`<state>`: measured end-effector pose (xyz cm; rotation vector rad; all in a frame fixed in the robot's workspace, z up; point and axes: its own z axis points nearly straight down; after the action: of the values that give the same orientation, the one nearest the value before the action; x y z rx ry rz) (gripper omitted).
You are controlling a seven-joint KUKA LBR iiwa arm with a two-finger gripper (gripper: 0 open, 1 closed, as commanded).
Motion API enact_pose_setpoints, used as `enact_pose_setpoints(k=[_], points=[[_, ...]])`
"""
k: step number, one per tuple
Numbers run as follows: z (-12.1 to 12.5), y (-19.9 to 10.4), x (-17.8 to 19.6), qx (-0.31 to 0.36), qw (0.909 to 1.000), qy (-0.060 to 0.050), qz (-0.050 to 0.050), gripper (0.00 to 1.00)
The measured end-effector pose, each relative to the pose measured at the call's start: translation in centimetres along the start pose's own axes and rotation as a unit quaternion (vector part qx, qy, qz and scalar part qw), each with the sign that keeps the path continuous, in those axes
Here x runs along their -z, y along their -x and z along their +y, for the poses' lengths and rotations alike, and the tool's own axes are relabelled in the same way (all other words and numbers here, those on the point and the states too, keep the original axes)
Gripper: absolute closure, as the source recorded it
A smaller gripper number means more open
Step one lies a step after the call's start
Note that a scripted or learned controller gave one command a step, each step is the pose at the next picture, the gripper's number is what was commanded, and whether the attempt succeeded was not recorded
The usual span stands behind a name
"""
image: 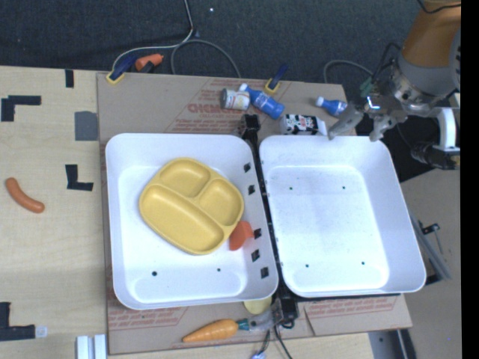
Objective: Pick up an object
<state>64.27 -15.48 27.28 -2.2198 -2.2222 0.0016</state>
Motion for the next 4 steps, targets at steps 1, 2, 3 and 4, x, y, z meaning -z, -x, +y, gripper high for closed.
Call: enact_pose_setpoints(k=[1, 2, 3, 4], points=[[-2.2, -3.3, -13.1, 0.000, 1.0000, -0.004, 0.001, 0.00], [-1.1, -6.2, -19.1, 0.001, 1.0000, 0.000, -0.001, 0.00], [2.4, -4.5, -18.7, 0.001, 1.0000, 0.002, 0.000, 0.00], [2.3, -6.0, -18.7, 0.000, 1.0000, 0.001, -0.001, 0.00]])
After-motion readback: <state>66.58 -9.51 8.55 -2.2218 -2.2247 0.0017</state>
